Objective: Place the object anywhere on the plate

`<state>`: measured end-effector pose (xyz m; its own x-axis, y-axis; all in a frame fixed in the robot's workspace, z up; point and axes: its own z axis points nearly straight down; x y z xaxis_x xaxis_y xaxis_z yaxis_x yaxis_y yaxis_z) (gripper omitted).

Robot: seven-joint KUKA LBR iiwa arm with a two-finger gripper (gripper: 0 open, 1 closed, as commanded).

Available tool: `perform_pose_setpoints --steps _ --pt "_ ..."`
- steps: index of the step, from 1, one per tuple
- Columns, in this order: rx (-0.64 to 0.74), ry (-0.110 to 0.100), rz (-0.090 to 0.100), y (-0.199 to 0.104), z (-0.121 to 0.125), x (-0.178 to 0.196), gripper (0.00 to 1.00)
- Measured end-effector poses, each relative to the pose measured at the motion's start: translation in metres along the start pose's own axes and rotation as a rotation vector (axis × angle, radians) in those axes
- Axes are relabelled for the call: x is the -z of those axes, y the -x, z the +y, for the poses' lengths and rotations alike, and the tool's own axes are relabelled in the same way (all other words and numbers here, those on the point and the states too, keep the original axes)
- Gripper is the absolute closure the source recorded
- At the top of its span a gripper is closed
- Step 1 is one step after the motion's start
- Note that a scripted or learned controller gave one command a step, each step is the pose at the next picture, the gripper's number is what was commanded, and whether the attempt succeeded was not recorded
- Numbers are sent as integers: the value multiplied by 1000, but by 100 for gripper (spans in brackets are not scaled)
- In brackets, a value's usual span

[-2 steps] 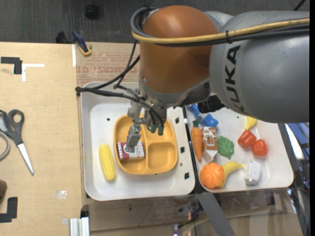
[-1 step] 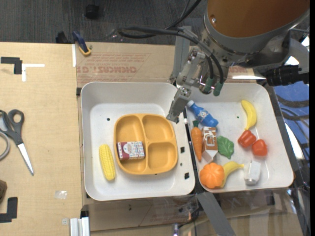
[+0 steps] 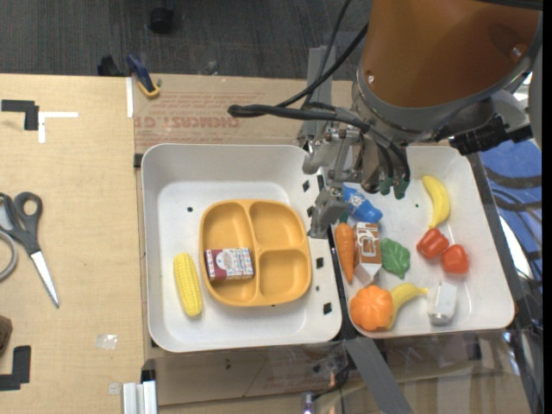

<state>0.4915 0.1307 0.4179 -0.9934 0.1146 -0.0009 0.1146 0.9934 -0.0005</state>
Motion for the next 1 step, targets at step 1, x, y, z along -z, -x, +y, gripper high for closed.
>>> perform_pose_setpoints --steps 1 --pt "-9 1 -2 -11 5 32 0"
